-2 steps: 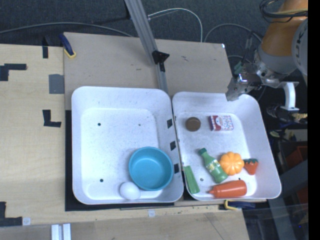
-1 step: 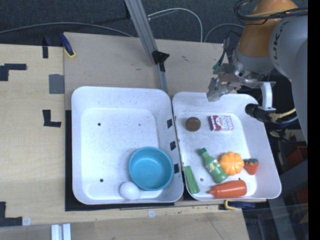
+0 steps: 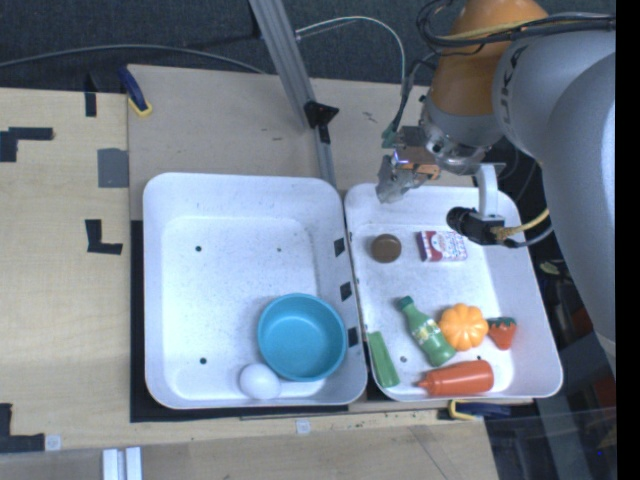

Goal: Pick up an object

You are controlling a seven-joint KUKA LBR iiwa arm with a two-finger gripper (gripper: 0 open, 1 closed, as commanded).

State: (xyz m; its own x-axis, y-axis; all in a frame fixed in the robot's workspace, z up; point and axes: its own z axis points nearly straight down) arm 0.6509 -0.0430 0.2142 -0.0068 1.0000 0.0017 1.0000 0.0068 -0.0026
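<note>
The grey robot arm with the orange band [image 3: 490, 38] reaches in from the right. Its gripper [image 3: 398, 180] hangs over the far left corner of the right shallow white bin [image 3: 530, 298]. The gripper is too small and blurry to tell if it is open or closed. Nothing can be seen in it.

In the right bin, a small round brown disc [image 3: 386, 248] lies near the gripper. Just beside the disc is a little red and white box [image 3: 441, 246]. Nearer the front lie a green toy bottle [image 3: 425, 330], and a small orange pumpkin [image 3: 464, 326] touching it. A little red and green thing [image 3: 502, 332] sits just right of the pumpkin. A long orange-red carrot shape [image 3: 457, 377] lies at the front. A flat green stick [image 3: 382, 358] leans by the left wall.

The left shallow white bin [image 3: 200, 228] holds a round blue bowl [image 3: 301, 335] and a white ball [image 3: 259, 380] touching it. Both bins sit on the light wooden worktop [image 3: 60, 298].
</note>
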